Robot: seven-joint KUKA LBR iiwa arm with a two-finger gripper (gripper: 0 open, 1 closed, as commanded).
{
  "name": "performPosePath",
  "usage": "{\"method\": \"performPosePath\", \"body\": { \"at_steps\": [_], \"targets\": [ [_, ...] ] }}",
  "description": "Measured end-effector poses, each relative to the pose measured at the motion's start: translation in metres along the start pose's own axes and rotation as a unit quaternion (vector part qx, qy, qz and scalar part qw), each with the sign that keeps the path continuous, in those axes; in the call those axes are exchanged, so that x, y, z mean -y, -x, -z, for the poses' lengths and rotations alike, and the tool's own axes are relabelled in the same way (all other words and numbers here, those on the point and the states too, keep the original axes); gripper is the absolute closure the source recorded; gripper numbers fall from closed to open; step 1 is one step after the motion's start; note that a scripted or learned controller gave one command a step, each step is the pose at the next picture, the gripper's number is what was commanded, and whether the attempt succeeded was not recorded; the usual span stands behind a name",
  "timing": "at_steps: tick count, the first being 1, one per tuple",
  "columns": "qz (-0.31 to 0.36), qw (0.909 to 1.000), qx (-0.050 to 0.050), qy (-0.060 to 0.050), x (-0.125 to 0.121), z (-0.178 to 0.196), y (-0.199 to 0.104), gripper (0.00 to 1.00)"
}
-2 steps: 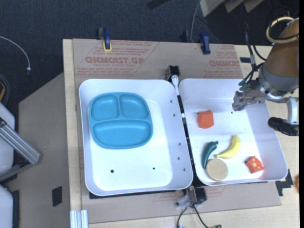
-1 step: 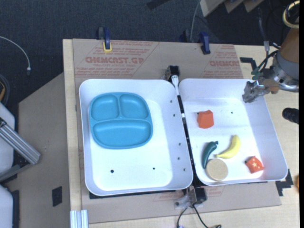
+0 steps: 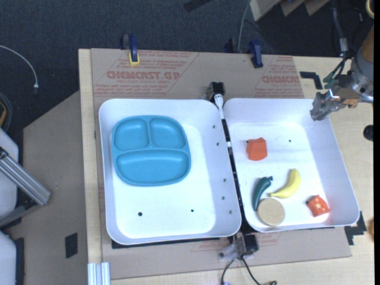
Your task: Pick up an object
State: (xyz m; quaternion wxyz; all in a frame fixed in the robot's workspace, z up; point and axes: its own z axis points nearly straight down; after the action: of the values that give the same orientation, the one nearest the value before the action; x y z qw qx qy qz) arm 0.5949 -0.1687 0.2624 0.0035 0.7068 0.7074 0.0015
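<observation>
Two shallow white bins sit side by side on a bench topped with brown cardboard [image 3: 178, 70], and the right bin [image 3: 332, 153] is the one to steer by. Its neighbour, the left bin [image 3: 178, 218], lies just beside it, the two touching along a central seam, and carries a blue divided plate [image 3: 152, 150] in the half nearer the far edge. Inside the right bin, an orange block [image 3: 256, 149] rests towards the middle, a little on the seam side. Nearer the front rim, a yellow banana [image 3: 287, 184] lies at a slant, with a dark green pepper [image 3: 261, 190] just beside it on the seam side and a round tan disc [image 3: 271, 212] in front of both, touching or almost touching the pepper. A small red-orange toy [image 3: 318, 205] sits close to the bin's front outer corner, apart from the banana. The gripper [image 3: 320, 107] hangs over the far outer corner of the right bin, well away from every object in it, on the end of the grey arm [image 3: 362, 79] coming in from that side. Nothing sits between its fingers that I can see, and from this angle I cannot tell whether they are spread or closed. Two blue clamps [image 3: 132, 45] pinch the cardboard beyond the bins' far rims.
</observation>
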Motion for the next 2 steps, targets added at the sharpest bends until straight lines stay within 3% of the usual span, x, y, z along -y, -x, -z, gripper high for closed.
{"method": "performPosePath", "body": {
  "at_steps": [1, 2],
  "targets": [
    [0.002, 1.0000, -0.002, -0.004, 0.000, 0.004, -0.049, 1.00],
    [0.003, 1.0000, -0.003, -0.005, -0.003, -0.015, -0.103, 1.00]
  ]
}}
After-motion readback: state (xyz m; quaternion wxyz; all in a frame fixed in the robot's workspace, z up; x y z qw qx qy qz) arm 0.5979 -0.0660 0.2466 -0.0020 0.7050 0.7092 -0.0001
